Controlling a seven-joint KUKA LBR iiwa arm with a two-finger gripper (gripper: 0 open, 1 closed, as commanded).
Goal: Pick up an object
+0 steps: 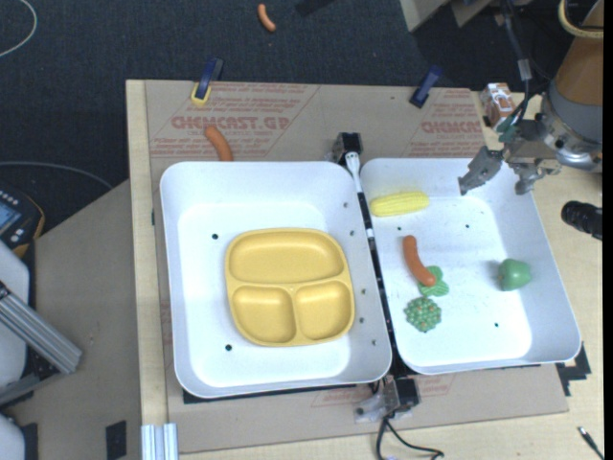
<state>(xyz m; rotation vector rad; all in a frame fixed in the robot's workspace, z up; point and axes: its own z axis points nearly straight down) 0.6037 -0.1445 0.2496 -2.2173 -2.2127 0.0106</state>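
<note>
The right bin [546, 286] holds a yellow corn cob [399, 203] near its far left corner. An orange-red sausage [416, 259] lies below it, touching a small green piece [434, 279]. A green broccoli floret [423, 313] sits just below those, and a green round fruit [515, 274] lies toward the right wall. My gripper [500, 177] hovers over the far right part of this bin, fingers spread apart and open, with nothing between them. It is well apart from all the food items.
The left bin [192, 257] holds a yellow three-compartment plate [287, 286]. An orange sausage [219, 143] lies on the cardboard behind the left bin, and another [266, 17] on the dark floor. Blue clamps [205, 80] [425, 86] hold the board's far edge.
</note>
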